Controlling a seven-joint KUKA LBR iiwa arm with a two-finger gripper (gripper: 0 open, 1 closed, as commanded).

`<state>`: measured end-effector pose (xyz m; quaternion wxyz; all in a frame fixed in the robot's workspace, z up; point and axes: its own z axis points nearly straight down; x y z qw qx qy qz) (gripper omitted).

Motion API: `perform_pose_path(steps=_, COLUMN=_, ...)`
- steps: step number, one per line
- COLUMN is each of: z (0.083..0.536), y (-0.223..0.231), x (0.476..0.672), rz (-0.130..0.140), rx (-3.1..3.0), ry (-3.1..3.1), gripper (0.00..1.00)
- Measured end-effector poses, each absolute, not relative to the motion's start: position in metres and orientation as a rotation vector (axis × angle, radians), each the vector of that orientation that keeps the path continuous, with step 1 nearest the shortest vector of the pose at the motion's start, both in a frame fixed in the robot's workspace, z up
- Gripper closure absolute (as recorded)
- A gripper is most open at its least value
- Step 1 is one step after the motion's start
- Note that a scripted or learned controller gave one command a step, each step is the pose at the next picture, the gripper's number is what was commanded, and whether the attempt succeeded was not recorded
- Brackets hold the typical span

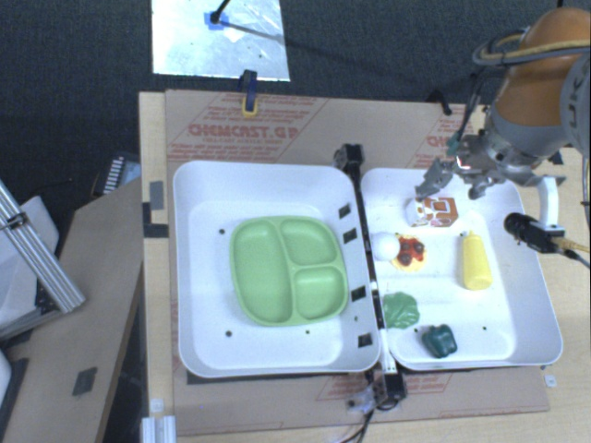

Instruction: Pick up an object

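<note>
- Two white bins sit side by side on our bench: the left bin [199, 247] and the right bin [526, 312].
- We see a green tray [284, 270] with three compartments lying flat in the left bin.
- Our arm [545, 72] reaches in from the right, its gripper [457, 185] hovering over the far part of the right bin.
- We see two fingers [430, 186] spread apart with nothing between them; the gripper looks open and has hold of nothing.
- Just below the gripper lies a small white-and-orange packet [436, 211]; we cannot tell whether a fingertip touches it.
- Near the bin's left wall we see a white egg [382, 245] touching a red-and-yellow item [410, 251].
- A yellow bottle [476, 259] lies flat to the right of those, apart from them.
- Nearer the front we see a green leafy piece [401, 309] and, just beside it, a dark green pepper [440, 341].
</note>
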<state>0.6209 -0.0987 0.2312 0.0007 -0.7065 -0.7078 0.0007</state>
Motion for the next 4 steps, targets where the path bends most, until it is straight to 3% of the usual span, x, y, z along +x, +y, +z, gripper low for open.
perform_pose_path(steps=2, z=0.112, y=-0.102, x=0.614, rz=0.002, rx=-2.222, ry=-2.222, gripper=0.00)
perform_pose_path(steps=3, z=0.125, y=-0.102, x=0.616, rz=-0.003, rx=-2.225, ry=-2.225, gripper=1.00)
perform_pose_path(steps=4, z=0.189, y=-0.102, x=0.620, rz=-0.006, rx=-2.221, ry=-2.230, gripper=1.00)
